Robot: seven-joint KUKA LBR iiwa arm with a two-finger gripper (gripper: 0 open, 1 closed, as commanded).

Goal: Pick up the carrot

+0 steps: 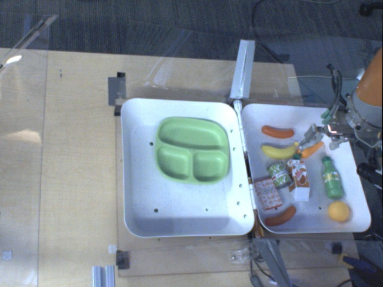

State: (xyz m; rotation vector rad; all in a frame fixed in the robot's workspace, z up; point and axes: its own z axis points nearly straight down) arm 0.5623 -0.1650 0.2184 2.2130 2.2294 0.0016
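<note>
Here the small orange carrot (312, 150) lies in the right shallow white bin (359, 220), beside the yellow banana (280, 151); the metal two-finger gripper (313, 137) straddles it, fingers apart.

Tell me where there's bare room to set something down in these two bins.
Left white bin: bare floor all around the green three-compartment plate, widest along the near edge. Right white bin is crowded; small gaps only between the green bottle and the yellow lemon.
</note>
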